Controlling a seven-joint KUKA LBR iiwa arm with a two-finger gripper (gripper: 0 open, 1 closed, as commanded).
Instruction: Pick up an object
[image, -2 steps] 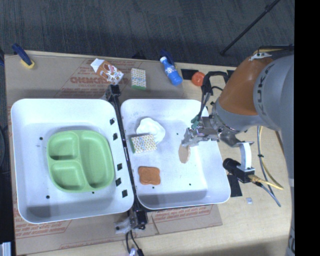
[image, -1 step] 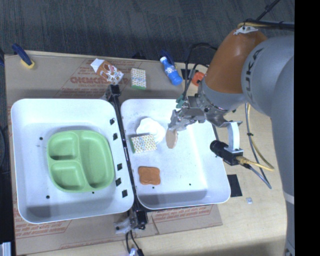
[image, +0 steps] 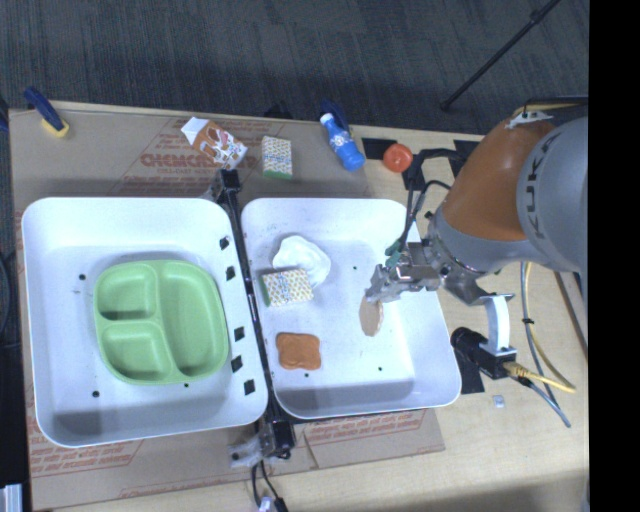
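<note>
The gripper (image: 383, 288) hangs over the right bin (image: 345, 395) – whether its fingers pinch the pale piece (image: 371, 318) below I cannot tell; it looks light, soft – best held across the middle

The arm (image: 540, 190) is smooth grey with a broad orange band and dark lettering on its shell. Its wrist is darker metal, with thin black cables looping at twelve o'clock. The claw (image: 380, 288) is small and metallic grey.

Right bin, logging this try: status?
Gripper low in right bin, over pale tan piece. No grasp confirmed. Orange-brown piece, white wad lie apart.
</note>
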